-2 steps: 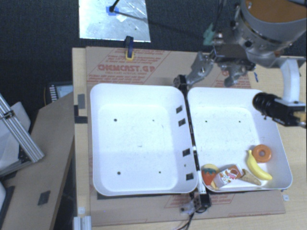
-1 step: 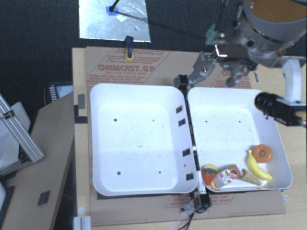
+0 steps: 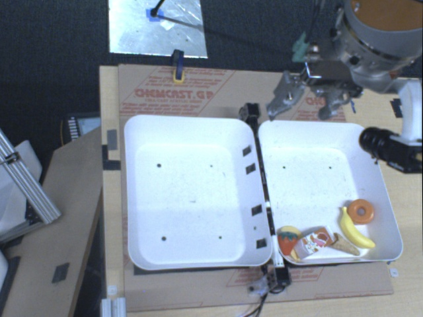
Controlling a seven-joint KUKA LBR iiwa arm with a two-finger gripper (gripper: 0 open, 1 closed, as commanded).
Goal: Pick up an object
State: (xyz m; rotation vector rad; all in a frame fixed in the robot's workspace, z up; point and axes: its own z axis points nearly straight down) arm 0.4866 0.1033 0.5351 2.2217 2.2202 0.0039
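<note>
The arm's upper part was cut off by the frame. The hand point(image 3: 306, 103) hung open and empty; well below it a yellow banana point(image 3: 354, 229) lay in the right bin point(image 3: 310, 170).

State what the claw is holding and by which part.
Nothing. The claw hangs open above the far edge of the right bin, nothing between its fingers; the banana and other items lie in the bin's near corner.

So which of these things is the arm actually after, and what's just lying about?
For the job:
gripper, open
banana
orange doughnut
tomato
red-and-white packet
right bin

Lying about:
left bin
yellow clamp
foil sheet
</note>
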